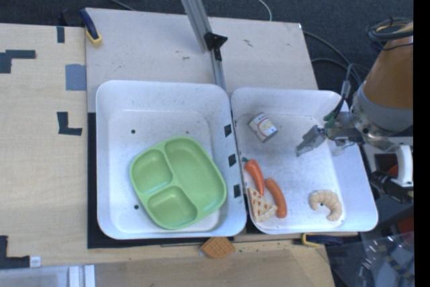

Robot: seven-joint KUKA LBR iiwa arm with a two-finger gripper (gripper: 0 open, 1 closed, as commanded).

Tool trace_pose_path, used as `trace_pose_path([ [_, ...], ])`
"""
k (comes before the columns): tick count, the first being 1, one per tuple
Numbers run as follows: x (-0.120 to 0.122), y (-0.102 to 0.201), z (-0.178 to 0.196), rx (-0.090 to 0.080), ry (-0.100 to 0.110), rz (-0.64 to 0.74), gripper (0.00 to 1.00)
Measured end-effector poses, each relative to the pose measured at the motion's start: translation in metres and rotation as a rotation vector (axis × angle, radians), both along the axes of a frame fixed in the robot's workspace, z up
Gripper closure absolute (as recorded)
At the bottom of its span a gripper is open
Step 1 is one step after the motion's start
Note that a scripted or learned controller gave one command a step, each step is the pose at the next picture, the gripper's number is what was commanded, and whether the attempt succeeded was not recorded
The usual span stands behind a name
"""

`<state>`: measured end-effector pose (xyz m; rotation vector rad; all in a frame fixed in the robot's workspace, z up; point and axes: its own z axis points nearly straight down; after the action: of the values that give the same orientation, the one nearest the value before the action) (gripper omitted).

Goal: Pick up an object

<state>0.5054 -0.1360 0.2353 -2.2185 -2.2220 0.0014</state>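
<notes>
Over the right bin (349, 175), near its right wall, the gripper (310, 141) is seen, reaching in from the right on the grey arm (386, 97) with its orange band. Two dark fingers (306, 144) can be made out pointing left and slightly down; they appear slightly parted, and nothing is seen between them. No object is touched by the tool.

Objects recorded in the right bin:
- A small can (263, 126), lying tilted, in the upper left part of the bin, well to the left of the gripper.
- An orange carrot (254, 176), lying against the left wall, lower half of the bin.
- A second orange piece, sausage-shaped (276, 197), just right of the carrot and near it.
- A waffle-patterned wedge (259, 206), at the lower left corner, touching or overlapping the lower ends of both orange pieces.
- A pale croissant-like item (327, 203), curled, at the lower right, apart from the rest and below the gripper.

The left bin (111, 144) is occupied by a green divided plate (177, 182) with three compartments, set toward the lower right of that bin.

A round waffle-textured piece (217, 247) is noted on the bench just below the seam between the bins. A metal pole (191, 0) is seen running from the top of the view down to that seam.
</notes>
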Motion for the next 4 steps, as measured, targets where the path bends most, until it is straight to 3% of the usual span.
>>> trace_pose_path([
  [1, 0.0, 0.0, 0.0, 0.0, 0.0, 0.0, 0.0],
  [3, -0.001, 0.007, -0.126, 0.001, 0.007, -0.001, 0.0],
  [4, -0.001, 0.007, -0.146, -0.002, -0.001, -0.001, 0.0],
])
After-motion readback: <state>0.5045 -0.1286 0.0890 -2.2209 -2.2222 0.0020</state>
